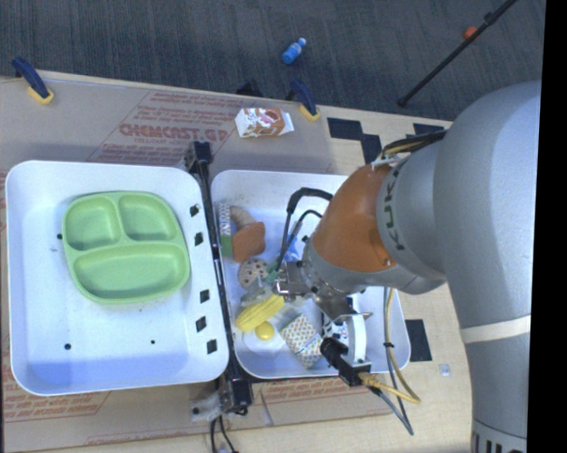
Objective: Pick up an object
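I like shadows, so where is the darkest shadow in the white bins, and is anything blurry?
In the camera view, a bluish shadow darkens the left bin's lower-left corner; the green plate is evenly lit and sharp; the small objects under the arm look soft and hard to make out.

You had two white bins: the left bin (19, 256) at nine o'clock held one green plate (125, 247), the right bin (267, 183) several small items.
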Controlling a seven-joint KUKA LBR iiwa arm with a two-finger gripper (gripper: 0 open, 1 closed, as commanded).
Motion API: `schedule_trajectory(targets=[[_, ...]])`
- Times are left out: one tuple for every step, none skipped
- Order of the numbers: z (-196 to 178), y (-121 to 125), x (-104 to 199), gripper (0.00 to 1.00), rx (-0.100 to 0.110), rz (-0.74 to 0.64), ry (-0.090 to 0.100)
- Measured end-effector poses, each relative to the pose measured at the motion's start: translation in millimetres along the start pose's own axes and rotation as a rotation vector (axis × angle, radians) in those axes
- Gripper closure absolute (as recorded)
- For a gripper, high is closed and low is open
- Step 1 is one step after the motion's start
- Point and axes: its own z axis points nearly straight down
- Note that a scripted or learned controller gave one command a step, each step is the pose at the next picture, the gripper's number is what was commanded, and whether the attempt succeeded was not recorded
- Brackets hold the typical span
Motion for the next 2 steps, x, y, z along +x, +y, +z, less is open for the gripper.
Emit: schedule_trajectory(targets=[[-10.3, 1.2, 0.0, 1.00, -0.001, -0.004, -0.001], [-153.8, 52.9, 69.0, 1.00, -0.007, 0.000, 0.000]])
